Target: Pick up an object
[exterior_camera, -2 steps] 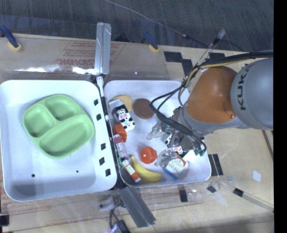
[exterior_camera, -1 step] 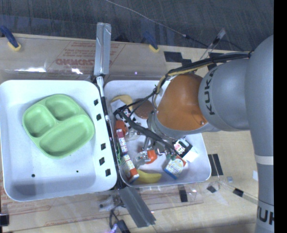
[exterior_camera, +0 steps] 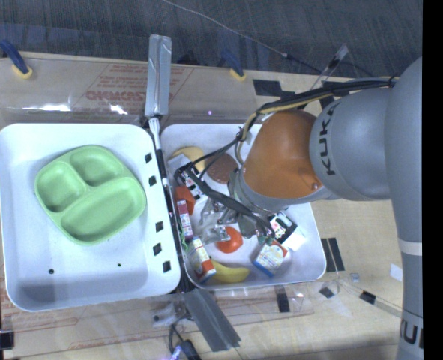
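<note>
My gripper (exterior_camera: 222, 227) reaches down into the right bin (exterior_camera: 311, 265), among a cluster of small objects. A red tomato-like ball (exterior_camera: 231, 239) lies right at the gripper's tip. A yellow banana (exterior_camera: 232, 273) rests along the bin's front wall. A small bottle with a red label (exterior_camera: 199, 258) lies left of the banana, and a red bottle (exterior_camera: 184, 202) lies by the bin's left wall. A blue-and-white carton (exterior_camera: 269, 257) sits at the front right. A pale yellow item (exterior_camera: 189, 155) and a brown round item (exterior_camera: 217, 169) lie at the back, partly under the arm.
The left bin (exterior_camera: 26, 276) holds a green divided plate (exterior_camera: 91, 192). A divider with black clips (exterior_camera: 160, 201) separates the two bins. The arm's orange band (exterior_camera: 281, 160) and grey body cover much of the right bin.
</note>
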`<state>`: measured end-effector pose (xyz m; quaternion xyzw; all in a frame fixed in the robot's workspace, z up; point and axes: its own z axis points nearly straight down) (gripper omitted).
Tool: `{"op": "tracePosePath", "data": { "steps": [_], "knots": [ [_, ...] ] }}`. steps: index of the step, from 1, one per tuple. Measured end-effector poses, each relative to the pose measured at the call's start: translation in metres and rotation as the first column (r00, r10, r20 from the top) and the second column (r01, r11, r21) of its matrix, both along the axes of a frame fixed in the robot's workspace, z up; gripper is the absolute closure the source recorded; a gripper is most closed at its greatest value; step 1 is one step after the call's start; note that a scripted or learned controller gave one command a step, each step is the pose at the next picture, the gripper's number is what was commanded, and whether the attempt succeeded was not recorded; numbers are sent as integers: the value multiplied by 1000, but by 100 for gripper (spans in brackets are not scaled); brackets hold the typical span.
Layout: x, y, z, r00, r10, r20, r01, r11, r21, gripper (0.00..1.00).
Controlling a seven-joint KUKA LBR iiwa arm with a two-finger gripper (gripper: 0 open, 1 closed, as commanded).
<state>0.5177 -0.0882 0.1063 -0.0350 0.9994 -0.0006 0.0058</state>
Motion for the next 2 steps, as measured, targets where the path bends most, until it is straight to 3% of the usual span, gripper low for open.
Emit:
{"op": "tracePosePath", "data": {
  "steps": [1,2],
  "knots": [
    [24,-38,64,990,-143,-7,143,990,0,100],
    [84,-97,99,889,-457,-7,457,889,1,100]
  ]
}}
